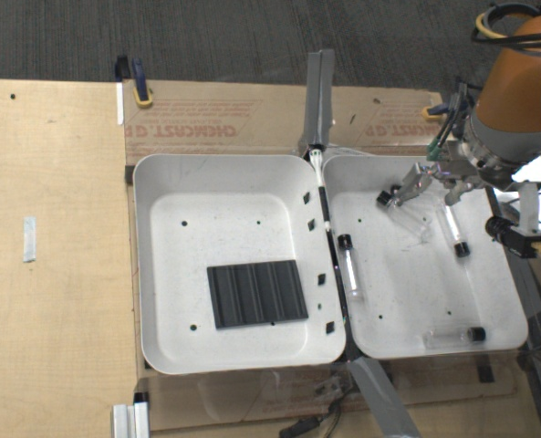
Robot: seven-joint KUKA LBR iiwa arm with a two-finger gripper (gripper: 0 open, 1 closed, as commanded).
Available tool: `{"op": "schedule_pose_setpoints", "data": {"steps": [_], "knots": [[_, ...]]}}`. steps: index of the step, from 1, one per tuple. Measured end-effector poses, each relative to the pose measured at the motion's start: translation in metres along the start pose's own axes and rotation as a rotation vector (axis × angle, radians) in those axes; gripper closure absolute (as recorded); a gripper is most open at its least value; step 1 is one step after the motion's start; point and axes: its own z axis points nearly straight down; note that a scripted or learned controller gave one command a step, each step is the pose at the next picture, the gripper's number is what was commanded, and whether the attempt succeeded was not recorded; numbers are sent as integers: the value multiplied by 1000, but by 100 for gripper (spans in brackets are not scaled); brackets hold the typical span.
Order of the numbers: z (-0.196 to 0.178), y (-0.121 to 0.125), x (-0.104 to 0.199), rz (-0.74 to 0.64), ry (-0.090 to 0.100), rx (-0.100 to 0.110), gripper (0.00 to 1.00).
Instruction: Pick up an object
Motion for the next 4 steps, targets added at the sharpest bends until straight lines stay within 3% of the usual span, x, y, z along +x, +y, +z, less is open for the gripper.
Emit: {"op": "schedule_pose_setpoints", "data": {"steps": [1,2,3,4], "knots": [[80,7,-41,58,0,-1,0],[121,43,-32,19,-1,-3,0],[112,43,-33,19,-1,-3,100],[1,57,18,13,-1,-3,100]]}}
